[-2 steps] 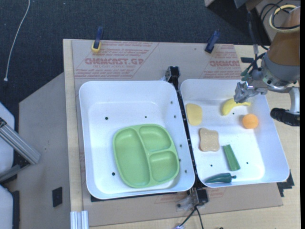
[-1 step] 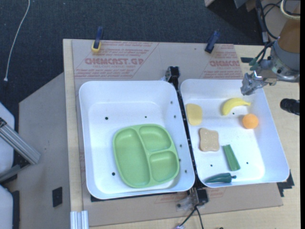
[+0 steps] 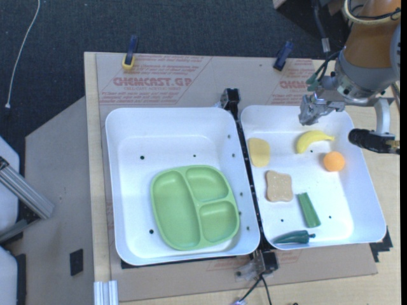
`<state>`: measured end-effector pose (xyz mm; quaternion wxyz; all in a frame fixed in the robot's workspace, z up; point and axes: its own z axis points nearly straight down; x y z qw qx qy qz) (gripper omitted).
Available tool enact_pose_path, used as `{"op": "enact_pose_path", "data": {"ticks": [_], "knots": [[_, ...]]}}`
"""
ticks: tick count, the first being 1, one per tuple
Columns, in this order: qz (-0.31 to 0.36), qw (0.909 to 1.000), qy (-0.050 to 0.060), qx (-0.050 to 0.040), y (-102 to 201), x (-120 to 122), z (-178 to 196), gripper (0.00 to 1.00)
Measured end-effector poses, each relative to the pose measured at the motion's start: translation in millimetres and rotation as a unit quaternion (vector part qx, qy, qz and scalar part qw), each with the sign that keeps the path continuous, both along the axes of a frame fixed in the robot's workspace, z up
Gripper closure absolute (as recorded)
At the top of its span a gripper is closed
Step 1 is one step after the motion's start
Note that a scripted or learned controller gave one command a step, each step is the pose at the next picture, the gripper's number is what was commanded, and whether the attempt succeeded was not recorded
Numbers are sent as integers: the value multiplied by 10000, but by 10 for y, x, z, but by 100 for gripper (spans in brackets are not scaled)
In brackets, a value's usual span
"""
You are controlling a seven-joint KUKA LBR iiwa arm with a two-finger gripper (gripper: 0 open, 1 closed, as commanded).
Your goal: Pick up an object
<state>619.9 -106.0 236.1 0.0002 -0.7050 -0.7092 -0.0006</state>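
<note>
My gripper (image 3: pixel 311 115) hangs over the far side of the right bin (image 3: pixel 365 196), just above and slightly left of a yellow banana (image 3: pixel 313 140). I see nothing held in it. An orange ball (image 3: pixel 333 162) lies to the right of the banana. A pale yellow round piece (image 3: pixel 259 151) rests near the bin's left wall. Below it sits a tan slice of bread (image 3: pixel 278 186). A green stick (image 3: pixel 309 210) and a dark green pepper (image 3: pixel 292 237) lie toward the near edge.
The left bin (image 3: pixel 127 145) holds a light green divided plate (image 3: pixel 194 205) in its near half. A black clamp (image 3: pixel 229 98) sits at the far end of the seam between the bins. Blue clips (image 3: pixel 283 55) pin the cardboard's far edge.
</note>
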Motion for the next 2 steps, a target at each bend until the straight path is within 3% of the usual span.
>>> {"op": "enact_pose_path", "data": {"ticks": [2], "knots": [[1, 10000, 24, 5, 1063, -150, -65, 100]]}}
